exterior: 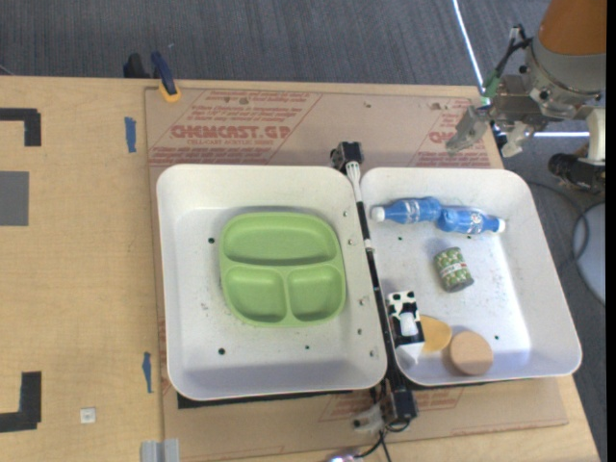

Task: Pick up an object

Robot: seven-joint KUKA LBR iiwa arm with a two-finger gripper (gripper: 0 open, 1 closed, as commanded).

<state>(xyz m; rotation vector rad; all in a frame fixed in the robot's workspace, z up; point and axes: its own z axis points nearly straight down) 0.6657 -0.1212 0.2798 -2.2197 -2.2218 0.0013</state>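
From the fixed camera above, the table [77, 287] carries 2 shallow white bins side by side. The left bin [183, 287] holds a green divided plate [282, 267] with 3 compartments, lying flat near its middle. The right bin [539, 287] holds several things: a blue plastic water bottle [438, 215] lying on its side along the far wall, a small green can [453, 268] just nearer than the bottle, a black-and-white cow-patterned block [404, 316] against the left wall, and a tan round disc [472, 352] at the near edge, touching a flatter yellow-orange piece [435, 334]. The tool [489, 133] hangs beyond the far right corner of the right bin, well apart from everything in it, its fingers apart and gripping nothing.
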